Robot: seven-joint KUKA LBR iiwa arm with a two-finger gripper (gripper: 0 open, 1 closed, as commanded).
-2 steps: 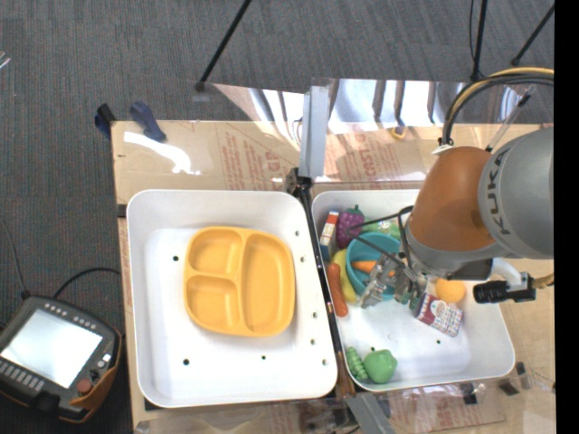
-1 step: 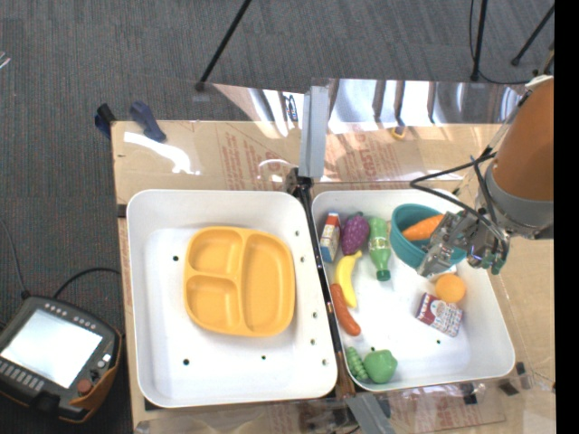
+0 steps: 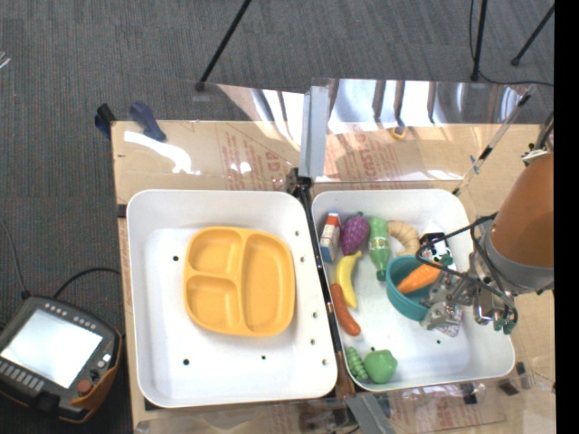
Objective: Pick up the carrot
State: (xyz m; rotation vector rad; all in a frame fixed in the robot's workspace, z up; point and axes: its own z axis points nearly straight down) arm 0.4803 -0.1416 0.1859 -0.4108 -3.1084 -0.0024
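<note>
The orange carrot (image 3: 418, 279) lies tilted across the rim of a teal bowl (image 3: 404, 298) in the right bin (image 3: 493, 355), right of its middle. My gripper (image 3: 442, 314) hangs just to the lower right of the carrot, over the bowl's right edge and the bin floor. Nothing shows as held by it. The grey wrist with its orange band (image 3: 536, 220) reaches in from the right.
Left of the bowl lie a banana (image 3: 348, 277), a red sausage (image 3: 345, 309), purple grapes (image 3: 355, 233), a green bottle (image 3: 378, 248) and a beige ring (image 3: 406, 235). A green pepper (image 3: 381, 365) sits at the front. The left bin (image 3: 154, 351) holds a yellow divided plate (image 3: 241, 281).
</note>
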